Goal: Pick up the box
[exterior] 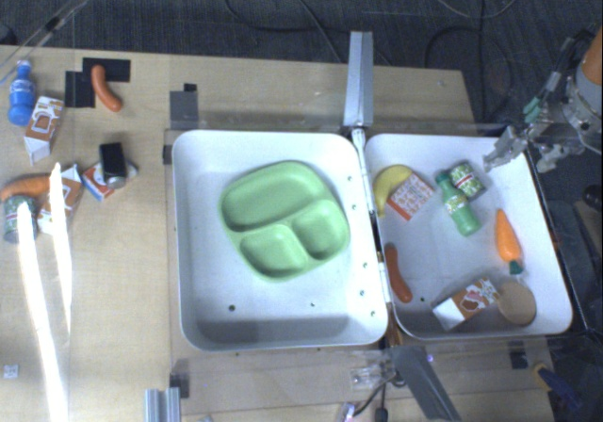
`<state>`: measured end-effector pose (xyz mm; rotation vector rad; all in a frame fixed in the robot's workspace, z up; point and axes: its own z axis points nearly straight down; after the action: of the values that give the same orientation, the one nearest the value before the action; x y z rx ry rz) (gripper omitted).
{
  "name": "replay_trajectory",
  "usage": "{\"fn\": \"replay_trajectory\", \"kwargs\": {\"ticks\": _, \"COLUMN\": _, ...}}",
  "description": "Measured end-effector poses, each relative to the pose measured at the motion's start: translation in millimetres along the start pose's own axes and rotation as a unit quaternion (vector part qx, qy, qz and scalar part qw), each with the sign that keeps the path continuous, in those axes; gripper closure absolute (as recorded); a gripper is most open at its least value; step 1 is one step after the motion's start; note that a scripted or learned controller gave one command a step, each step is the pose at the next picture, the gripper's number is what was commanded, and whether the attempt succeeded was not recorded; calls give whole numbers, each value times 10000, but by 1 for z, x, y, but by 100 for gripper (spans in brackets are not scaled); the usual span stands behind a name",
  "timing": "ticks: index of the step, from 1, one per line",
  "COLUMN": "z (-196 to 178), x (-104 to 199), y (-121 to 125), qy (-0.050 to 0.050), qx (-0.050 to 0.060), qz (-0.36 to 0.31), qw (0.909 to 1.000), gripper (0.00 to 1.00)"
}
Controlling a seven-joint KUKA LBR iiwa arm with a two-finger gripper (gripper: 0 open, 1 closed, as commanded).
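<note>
A small red-and-white box (411,196) lies in the right bin (556,316) near its back left, leaning against a yellow fruit (389,180). A second box-like thing, a brown-and-white carton (468,302), lies near that bin's front edge. My gripper (519,155) hangs over the bin's back right corner, well to the right of the red box and beyond the green bottle (462,192). Its two fingers are spread apart with nothing between them.
The right bin also holds an orange carrot (509,236), a red sausage (397,274) by the left wall and a brown round thing (516,302). A green divided plate (283,218) sits in the left bin (198,316). Loose toys lie on the bench at far left.
</note>
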<state>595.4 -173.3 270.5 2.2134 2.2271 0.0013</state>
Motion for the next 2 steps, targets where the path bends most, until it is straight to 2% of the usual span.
{"fn": "replay_trajectory", "kwargs": {"ticks": 1, "z": 40, "x": 76, "y": 3, "qy": 3, "qx": -3, "qz": -704, "qw": 9975, "gripper": 0}}
{"fn": "replay_trajectory", "kwargs": {"ticks": 2, "z": 166, "x": 83, "y": 46, "qy": 0, "qx": -20, "qz": -883, "qw": 9961, "gripper": 0}}
